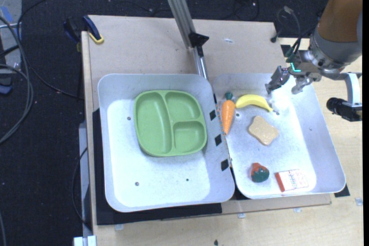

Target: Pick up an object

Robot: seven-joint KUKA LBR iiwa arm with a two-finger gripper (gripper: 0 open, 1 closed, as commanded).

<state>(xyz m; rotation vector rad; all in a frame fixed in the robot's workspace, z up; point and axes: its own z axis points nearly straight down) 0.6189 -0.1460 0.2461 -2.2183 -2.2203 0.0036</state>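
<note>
left bin point(115, 141) holds a green divided plate point(170, 123), sitting about centre, nothing on it. right bin point(323, 147) has the pickable stuff: carrot point(228, 114) lying along the divider edge, banana point(253, 102) just right of it near the far side, bread slice point(263, 130) mid-bin, small red-green fruit point(259, 173) and a red-white box point(294, 180) near the front edge. none of them lifted, all resting on the bin floor.

gripper point(283, 84) hangs over the far part of the right bin, just right of the banana's tip, near it but apart. fingers look spread with nothing between them, though they're small and blurry against the white bin, so only probably open. nothing grasped.

step in hand: approach. nearest target is the banana; to do it well, shift left over its middle, line the fingers across its short width, then go straight down. avoid nudging the carrot beside it.

arm comes in from the right, orange band high, wrist angled down and left towards the bin.
</note>
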